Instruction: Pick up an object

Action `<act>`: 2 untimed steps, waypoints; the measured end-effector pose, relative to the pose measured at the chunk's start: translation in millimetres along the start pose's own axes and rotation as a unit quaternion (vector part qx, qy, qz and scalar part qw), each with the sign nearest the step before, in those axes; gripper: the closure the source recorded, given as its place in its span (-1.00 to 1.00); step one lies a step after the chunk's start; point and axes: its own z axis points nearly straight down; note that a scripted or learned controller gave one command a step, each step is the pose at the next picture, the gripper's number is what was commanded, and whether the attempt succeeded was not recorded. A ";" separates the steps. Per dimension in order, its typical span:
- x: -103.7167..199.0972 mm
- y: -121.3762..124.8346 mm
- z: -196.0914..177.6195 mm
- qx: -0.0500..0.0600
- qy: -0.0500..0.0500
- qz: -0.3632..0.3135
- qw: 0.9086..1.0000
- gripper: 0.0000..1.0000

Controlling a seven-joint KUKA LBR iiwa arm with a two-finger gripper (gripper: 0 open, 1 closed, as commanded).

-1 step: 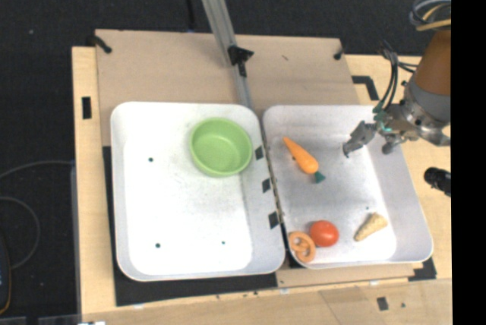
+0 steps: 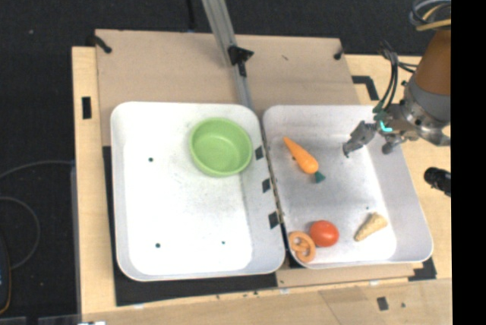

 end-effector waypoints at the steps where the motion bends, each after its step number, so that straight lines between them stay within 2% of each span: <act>1: -9.1 6.3 52.3 0.002 -0.001 0.002 1.000 -1.00; 2: -5.0 12.8 99.8 0.002 -0.001 0.000 1.000 -1.00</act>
